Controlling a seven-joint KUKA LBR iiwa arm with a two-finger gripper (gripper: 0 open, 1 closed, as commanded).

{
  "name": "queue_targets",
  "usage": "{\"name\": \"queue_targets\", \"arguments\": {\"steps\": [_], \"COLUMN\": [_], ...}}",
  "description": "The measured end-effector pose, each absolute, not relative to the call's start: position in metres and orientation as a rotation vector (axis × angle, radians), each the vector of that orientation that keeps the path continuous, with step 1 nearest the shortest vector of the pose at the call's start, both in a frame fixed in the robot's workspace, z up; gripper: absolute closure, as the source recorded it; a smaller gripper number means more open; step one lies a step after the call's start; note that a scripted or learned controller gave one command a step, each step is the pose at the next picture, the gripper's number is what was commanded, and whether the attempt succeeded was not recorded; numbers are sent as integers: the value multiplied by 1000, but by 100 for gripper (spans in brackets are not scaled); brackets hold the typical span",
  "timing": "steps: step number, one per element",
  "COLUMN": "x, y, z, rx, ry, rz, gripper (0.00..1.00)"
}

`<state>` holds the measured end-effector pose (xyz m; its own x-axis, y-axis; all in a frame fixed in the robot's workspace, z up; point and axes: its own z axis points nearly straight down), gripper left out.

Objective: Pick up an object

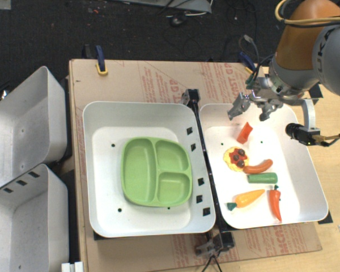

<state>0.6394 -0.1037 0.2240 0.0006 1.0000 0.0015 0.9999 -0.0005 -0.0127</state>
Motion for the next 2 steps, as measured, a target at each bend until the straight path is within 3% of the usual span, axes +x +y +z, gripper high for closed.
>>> {"name": "queue_targets", "arguments": {"steps": [1,2], "x": [642,646], "y": [-104,-108], "z": [232,170], "rx": [-2220,-2221], "ry": [-2222,-2220], "rz": [0,4], "gripper": [0,0]}}
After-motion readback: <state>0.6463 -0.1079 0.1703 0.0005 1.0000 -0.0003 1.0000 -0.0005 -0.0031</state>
